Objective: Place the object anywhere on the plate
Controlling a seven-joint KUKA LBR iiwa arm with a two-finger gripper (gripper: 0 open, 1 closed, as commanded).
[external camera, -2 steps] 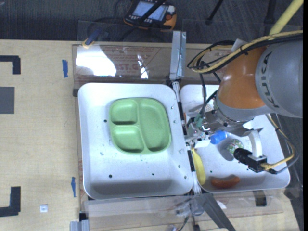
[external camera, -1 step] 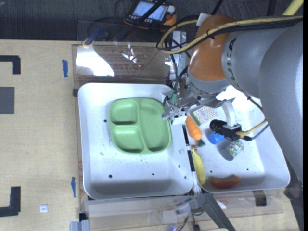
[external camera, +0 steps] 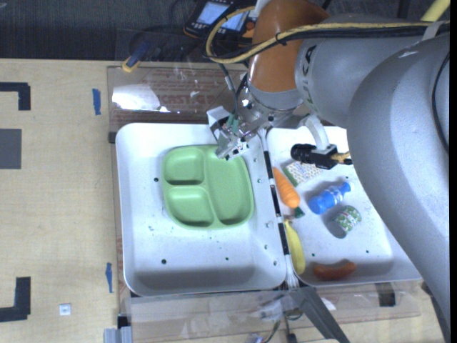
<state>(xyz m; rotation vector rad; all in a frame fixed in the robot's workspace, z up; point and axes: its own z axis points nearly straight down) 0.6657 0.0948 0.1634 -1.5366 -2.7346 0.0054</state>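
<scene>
Nearest the camera, a reddish-brown sausage (external camera: 334, 269) lies by the right white bin's (external camera: 375, 243) near rim, right of a yellow banana (external camera: 294, 246). Beyond them sit a patterned can (external camera: 344, 219), blue bottle (external camera: 328, 197) and orange carrot (external camera: 287, 190). Left of the carrot, the green three-compartment plastic plate (external camera: 207, 186) has bare white floor around it. The gripper (external camera: 230, 136) hangs over its far right corner; whether it is closed or grasping anything cannot be told.

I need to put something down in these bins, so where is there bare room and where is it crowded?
Bare floor in the left bin lies in front of the green plate and along its left side. The gripper hangs at the plate's far right corner. The right bin is crowded: carrot, blue bottle, banana, sausage.
</scene>
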